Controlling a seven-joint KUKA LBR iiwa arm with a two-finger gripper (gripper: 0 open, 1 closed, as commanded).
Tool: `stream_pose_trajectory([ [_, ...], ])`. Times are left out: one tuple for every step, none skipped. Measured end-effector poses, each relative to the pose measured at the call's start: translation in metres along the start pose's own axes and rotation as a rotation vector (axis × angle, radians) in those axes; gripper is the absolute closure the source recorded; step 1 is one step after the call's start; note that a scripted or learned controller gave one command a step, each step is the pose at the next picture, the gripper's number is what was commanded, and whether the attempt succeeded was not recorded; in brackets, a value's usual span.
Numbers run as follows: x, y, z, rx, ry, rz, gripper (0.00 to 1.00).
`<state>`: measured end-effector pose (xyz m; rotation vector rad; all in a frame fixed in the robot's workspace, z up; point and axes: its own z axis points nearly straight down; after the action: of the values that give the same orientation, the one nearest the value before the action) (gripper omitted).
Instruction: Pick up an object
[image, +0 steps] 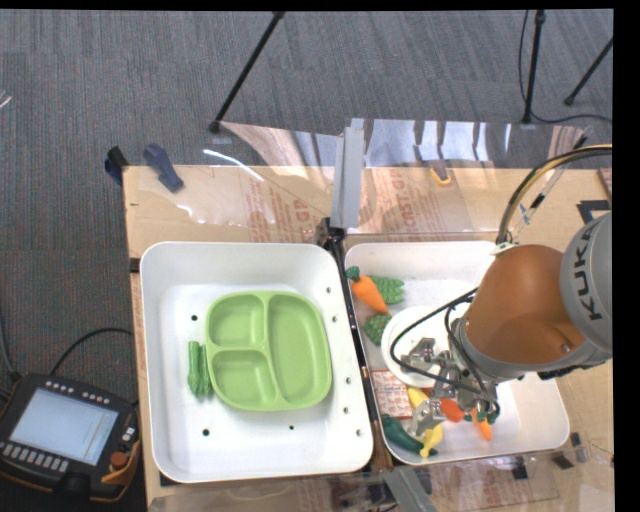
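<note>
My gripper (441, 392) is low in the right bin (535, 436), near its front edge, with the orange wrist band (520, 310) above it. It hangs over a cluster of toy food: a yellow piece (420, 399), a small orange piece (453, 410), another orange bit (485, 429), a yellow piece (432, 438) and a dark green piece (397, 432). Whether any of them sits in the gripper I cannot tell. A toy carrot (367, 291) with green leafy pieces (388, 290) lies at the bin's back left. A white round dish (402, 338) is partly hidden by the wrist.
The left bin (165, 300) holds a green divided plate (268, 350) and a green bean-like toy (197, 368) beside its left side. A ridge (350, 340) separates the two bins. A tablet controller (62, 430) lies off the bench at the front left.
</note>
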<state>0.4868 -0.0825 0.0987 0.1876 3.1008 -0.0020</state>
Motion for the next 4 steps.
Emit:
stream_pose_trajectory([
  [0.0, -0.09, -0.009, 0.0, 0.033, -0.084, 0.0],
  [-0.006, -0.037, 0.013, -0.004, 0.038, -0.07, 0.0],
  [-0.007, -0.036, 0.003, -0.004, 0.037, -0.075, 1.0],
  [-0.032, -0.015, 0.013, 0.005, 0.037, 0.279, 1.0],
])
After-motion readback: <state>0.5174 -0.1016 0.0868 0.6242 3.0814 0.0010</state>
